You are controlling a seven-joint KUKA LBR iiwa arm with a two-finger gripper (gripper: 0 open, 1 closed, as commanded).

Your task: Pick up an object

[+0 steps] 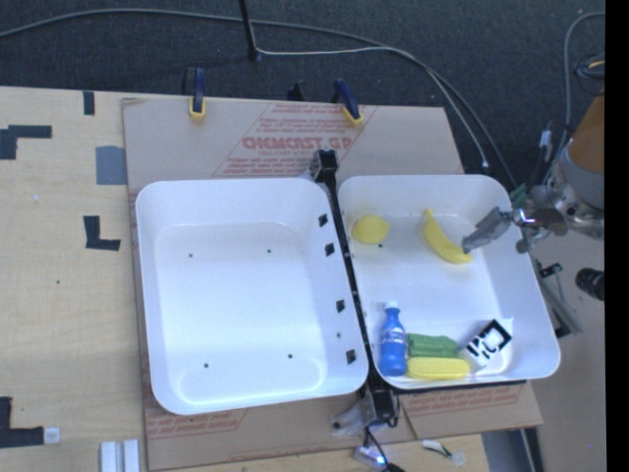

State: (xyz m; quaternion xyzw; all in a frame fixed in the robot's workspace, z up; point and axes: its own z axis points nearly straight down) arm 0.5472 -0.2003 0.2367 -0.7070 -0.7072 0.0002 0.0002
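The right bin (511, 308) holds several objects. A yellow banana (444, 239) lies near its back, and a round yellow lemon (370, 229) sits to its left by the divider. At the front are a blue bottle (392, 340), a green piece (432, 344), a yellow corn cob (438, 368) and a black-and-white block (487, 340). My gripper (485, 232) reaches in from the right, its tip just right of the banana's lower end. Nothing shows between its fingers.
The left bin (157, 264) stands beside the right one, with a black clip strip (341, 264) along their shared edge. Both rest on a cardboard sheet (285, 141) held by yellow-blue clamps (198, 94). Cables cross the dark floor behind.
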